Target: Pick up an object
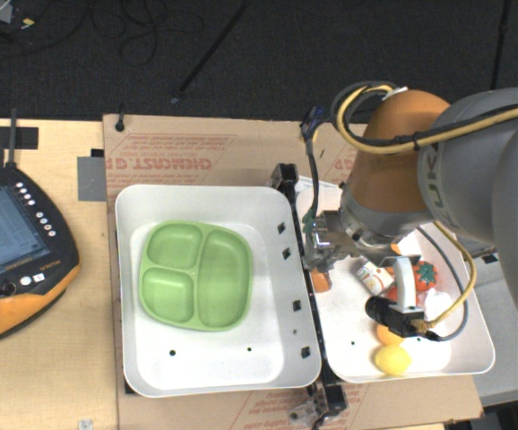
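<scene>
My gripper point(319, 251) hangs low over the left side of the right bin point(474, 356), close to the wall between the two bins. A small orange object point(320, 282) lies right under it, partly hidden, and I cannot tell whether the gripper touches it. A white bottle with a red band point(375, 279) lies to the right of the gripper. Further right are a red strawberry-like toy point(426, 274) and a white object point(438, 305). A yellow lemon point(392, 360) and an orange fruit point(386, 335) rest near the bin's front edge.
The left bin point(142, 356) holds a green divided plate point(196, 274). An orange and black handheld pendant point(12, 249) lies on the bench at the far left. The grey arm and its orange band point(398, 150) cover the back of the right bin.
</scene>
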